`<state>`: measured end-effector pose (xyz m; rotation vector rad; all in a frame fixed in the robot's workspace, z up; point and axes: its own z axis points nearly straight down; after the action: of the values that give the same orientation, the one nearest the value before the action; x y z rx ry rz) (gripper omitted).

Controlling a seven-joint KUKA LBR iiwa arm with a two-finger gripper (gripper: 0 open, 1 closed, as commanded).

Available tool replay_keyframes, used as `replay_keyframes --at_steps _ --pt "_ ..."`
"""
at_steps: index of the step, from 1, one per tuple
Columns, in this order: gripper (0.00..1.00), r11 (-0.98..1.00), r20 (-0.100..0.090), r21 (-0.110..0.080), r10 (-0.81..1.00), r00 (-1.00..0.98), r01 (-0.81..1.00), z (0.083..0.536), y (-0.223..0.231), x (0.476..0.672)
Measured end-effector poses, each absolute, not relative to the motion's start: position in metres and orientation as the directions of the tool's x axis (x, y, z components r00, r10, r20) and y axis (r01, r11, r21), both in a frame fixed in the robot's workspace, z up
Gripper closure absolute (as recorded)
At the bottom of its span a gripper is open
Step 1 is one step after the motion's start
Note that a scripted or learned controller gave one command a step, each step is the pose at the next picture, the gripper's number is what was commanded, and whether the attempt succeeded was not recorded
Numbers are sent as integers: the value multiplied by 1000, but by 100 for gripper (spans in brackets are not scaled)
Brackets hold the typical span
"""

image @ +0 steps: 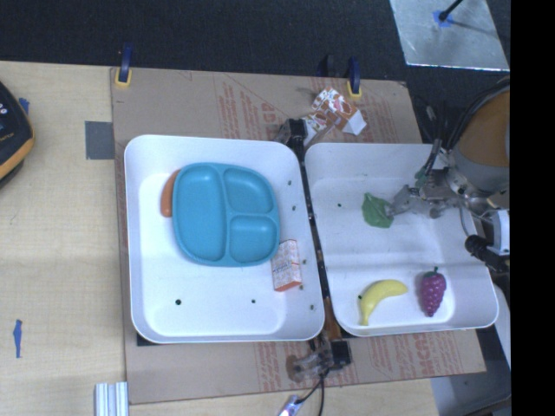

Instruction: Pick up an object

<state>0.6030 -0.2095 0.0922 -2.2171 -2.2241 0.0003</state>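
Note:
In the right bin [347, 167] lie a small green leafy item [376, 211] near the middle, a yellow banana [380, 296] at the front and a purple bunch of grapes [432, 291] beside it. My gripper [409, 199] reaches in from the right, low over the bin, with its fingertips just right of the green item. Nothing shows clearly between its fingers. The left bin [147, 232] holds a blue divided plate [225, 215], an orange item [166, 196] partly hidden under the plate's left edge, and a small carton [286, 265].
A crumpled wrapper [334, 111] lies on the cardboard behind the bins. Blue clamps [124, 59] hold the cardboard at the back. A black and yellow device [10, 133] sits at the far left of the bench.

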Motion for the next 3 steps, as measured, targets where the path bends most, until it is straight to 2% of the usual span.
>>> replay_keyframes --at_steps 1,2,3 --pt "0 4 0 -4 1000 -4 1000 91 -212 488" --pt "0 4 0 -1 1000 -4 1000 187 -210 544" --pt "0 5 0 -3 1000 -5 1000 91 -205 476"
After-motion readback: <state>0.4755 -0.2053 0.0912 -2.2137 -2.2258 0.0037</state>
